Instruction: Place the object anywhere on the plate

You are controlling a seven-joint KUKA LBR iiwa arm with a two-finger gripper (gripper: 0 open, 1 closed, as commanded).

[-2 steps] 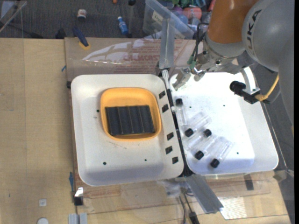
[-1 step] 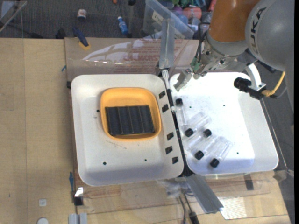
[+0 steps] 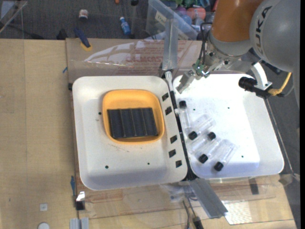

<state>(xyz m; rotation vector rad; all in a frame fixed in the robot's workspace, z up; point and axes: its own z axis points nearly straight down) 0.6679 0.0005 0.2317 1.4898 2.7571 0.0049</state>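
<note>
An orange plate point(image 3: 135, 96) sits in the left bin point(image 3: 90, 128). A dark ribbed rectangular block point(image 3: 132, 123) lies flat on it, filling most of its middle. My gripper point(image 3: 187, 81) hangs over the far left corner of the right bin point(image 3: 248, 113), just right of the divider between the bins. It is apart from the plate, to the plate's upper right. I see nothing held in it. Several clear tubes with black caps point(image 3: 205, 137) lie loose in the right bin, nearer the front than the gripper.
The grey arm with its orange band point(image 3: 238, 13) comes in from the upper right. A black cable fitting point(image 3: 248, 84) juts over the right bin's far edge. A clear tub of coloured items point(image 3: 186, 4) stands behind the bins. Black clips point(image 3: 171, 128) line the divider.
</note>
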